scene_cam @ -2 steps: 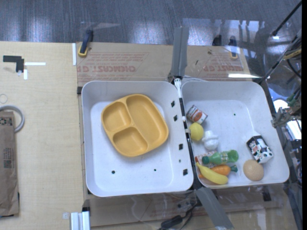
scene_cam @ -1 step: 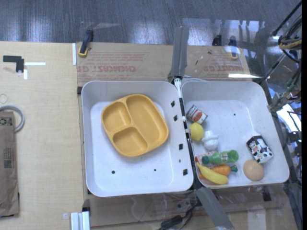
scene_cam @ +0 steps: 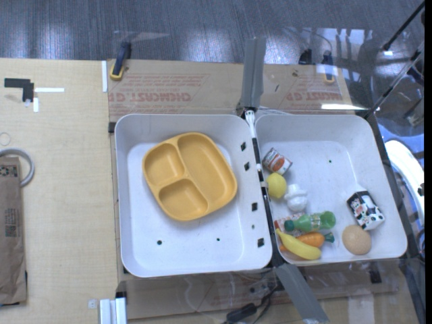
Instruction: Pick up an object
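Camera view looks down on two shallow white bins side by side. I cannot tell if the claw is open or clenched.

The right bin (scene_cam: pixel 337 130) holds eight small things to pick from. Near its right wall sits one boxy black-and-white carton (scene_cam: pixel 365 210). Just below it is one smooth tan egg shape (scene_cam: pixel 356 239). Low in the bin, one curved yellow banana (scene_cam: pixel 299 246) touches one orange carrot (scene_cam: pixel 312 239). One shiny green bottle (scene_cam: pixel 314 220) lies on its side just above the carrot. Up along the left wall are one lumpy white thing (scene_cam: pixel 295 196), one round yellow lemon (scene_cam: pixel 277 185) and one small red-and-white can (scene_cam: pixel 275 160), tipped over.

The left bin (scene_cam: pixel 135 248) holds one yellow plastic plate (scene_cam: pixel 190 175) with rounded corners and three parts.

At the far left of the frame, one brown paper bag (scene_cam: pixel 10 228) lies flat on the light wood bench (scene_cam: pixel 61 181).
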Controlling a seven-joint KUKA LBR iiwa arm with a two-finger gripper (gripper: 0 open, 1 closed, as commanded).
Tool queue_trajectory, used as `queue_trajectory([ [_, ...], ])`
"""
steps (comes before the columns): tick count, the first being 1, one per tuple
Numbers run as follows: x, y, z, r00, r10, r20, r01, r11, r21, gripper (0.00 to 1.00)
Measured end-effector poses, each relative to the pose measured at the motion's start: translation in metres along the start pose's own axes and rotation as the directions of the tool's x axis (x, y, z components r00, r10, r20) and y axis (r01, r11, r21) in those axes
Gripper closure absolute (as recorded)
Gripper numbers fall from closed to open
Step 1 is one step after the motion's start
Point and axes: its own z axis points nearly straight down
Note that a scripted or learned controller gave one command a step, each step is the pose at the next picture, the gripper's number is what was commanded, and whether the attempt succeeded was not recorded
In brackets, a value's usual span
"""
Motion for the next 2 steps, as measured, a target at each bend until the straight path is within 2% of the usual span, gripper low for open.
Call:
queue_trajectory([
  [1,-0.0154,0.0545,-0.0543,0.997,0.083,-0.001,-0.083,0.997,0.002,1.0],
  [2,-0.0155,0.0559,-0.0626,0.997,0.08,0.002,-0.08,0.997,0.003,1.0],
])
